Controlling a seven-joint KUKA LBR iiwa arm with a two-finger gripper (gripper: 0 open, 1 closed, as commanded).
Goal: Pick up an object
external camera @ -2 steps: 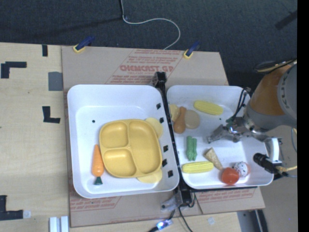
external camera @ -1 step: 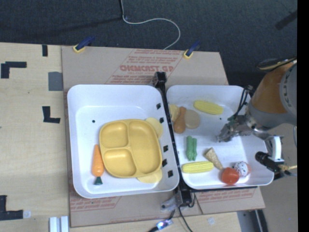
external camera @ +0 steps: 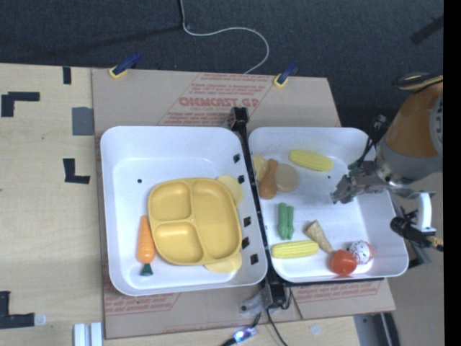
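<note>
My gripper hangs over the right side of the right bin, above bare white floor. Nothing shows between its tips. In that bin lie a corn cob at the back, a brown bread-like piece at the back left, a green pod in the middle, a second corn cob at the front, a tan wedge, a red tomato and a white ball at the front right.
The left bin holds a yellow divided tray and an orange carrot along its left side. A black divider clip sits between the bins. Cardboard lies under both bins.
</note>
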